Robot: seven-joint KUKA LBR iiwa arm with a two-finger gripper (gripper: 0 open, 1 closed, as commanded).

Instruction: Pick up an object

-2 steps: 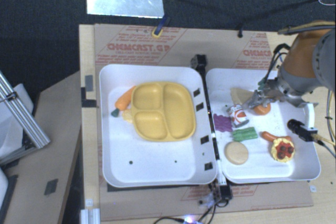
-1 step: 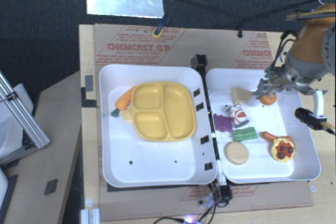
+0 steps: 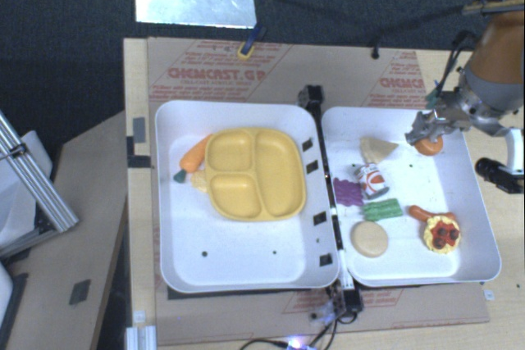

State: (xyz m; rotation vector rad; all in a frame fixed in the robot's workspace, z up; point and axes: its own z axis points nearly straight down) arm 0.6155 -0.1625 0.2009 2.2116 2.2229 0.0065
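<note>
Approach step: grey two-finger gripper (image 3: 426, 129) low at right white bin (image 3: 484, 217) far edge, touching small orange round toy (image 3: 429, 146). Jaw state: cannot tell. Next: close on toy, lift straight.

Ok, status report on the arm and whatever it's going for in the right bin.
Gripper low at the right bin's far edge, over an orange item. Grip unconfirmed. Cream wedge sits nearby, apart; nothing blocking.

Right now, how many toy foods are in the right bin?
7: cheese wedge, orange piece under the gripper, can, grapes, green piece, cookie, pizza slice. More may hide under the arm.
</note>
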